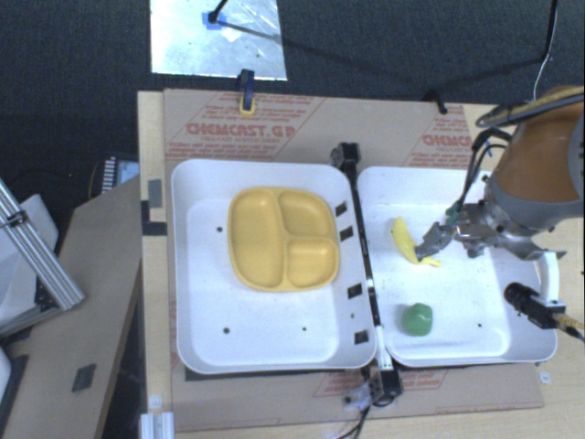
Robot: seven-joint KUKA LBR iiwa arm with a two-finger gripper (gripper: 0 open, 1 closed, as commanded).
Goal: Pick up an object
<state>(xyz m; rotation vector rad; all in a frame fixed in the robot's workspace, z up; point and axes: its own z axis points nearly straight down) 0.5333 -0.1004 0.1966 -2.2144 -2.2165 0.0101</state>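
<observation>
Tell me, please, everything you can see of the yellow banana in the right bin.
The banana is small, bright yellow and gently curved, looking like smooth plastic. It lies flat on the floor of the right bin, in the bin's left half, running from upper left to lower right. The gripper is at its lower end, overlapping it there; whether it grips the banana cannot be told. A green object sits apart below it.

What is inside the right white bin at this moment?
The right bin holds a yellow banana and a green object. The gripper sits low at the banana's lower end, covering the bin floor under it.
</observation>
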